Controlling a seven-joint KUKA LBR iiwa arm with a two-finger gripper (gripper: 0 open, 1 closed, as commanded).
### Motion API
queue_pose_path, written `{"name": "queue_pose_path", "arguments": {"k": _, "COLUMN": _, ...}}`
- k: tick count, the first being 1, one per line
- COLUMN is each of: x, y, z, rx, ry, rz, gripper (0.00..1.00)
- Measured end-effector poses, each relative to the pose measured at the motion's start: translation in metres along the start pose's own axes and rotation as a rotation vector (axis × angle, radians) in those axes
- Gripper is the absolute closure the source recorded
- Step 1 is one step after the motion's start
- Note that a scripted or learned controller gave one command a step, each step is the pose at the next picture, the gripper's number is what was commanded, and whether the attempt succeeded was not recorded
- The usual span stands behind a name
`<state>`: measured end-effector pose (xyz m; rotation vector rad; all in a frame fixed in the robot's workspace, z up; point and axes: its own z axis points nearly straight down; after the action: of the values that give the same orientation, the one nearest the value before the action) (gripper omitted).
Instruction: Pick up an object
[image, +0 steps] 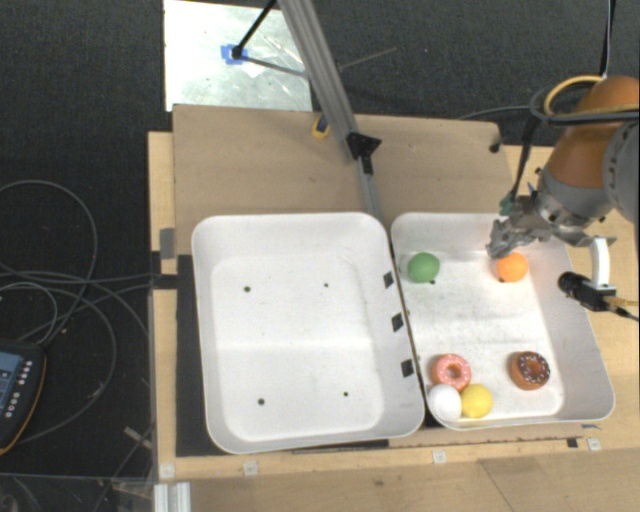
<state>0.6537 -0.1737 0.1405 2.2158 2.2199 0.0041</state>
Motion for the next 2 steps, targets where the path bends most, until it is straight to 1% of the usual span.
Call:
{"name": "queue_pose_path", "arguments": {"k": 1, "x": 0.001, "y": -0.001, "z": -0.045, "rx": -0.001, "ry": 0.0, "rz": -0.001, "gripper": 1.0}}
{"name": "queue_pose_path", "arguments": {"k": 2, "x": 0.001, "y": 0.001, "z": -0.1, "rx": -0.003, "ry": -0.001, "rz": -0.002, "gripper": 1.0}}
